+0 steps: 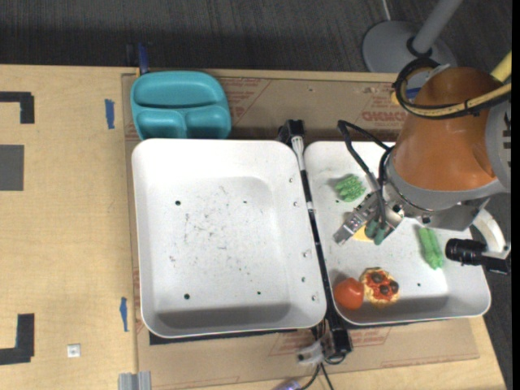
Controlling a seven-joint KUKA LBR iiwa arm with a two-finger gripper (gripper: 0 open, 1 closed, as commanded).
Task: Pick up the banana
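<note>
My gripper (354, 224) hangs low over the middle of the right bin (406, 311), below the orange band of the arm. A small yellow and dark green object (378, 233) lies right beside the gripper on its right, partly hidden by the wrist. It may be the banana, but too little of it shows to be sure. Nothing can be seen held by the gripper.
The right bin also holds a green leafy toy (349, 187) at the back, a green pod (430, 248) on the right, and a red tomato (349, 293) next to a pizza-like piece (380, 286) at the front. The left bin (154, 242) adjoins it. A teal tray (180, 104) sits behind.
</note>
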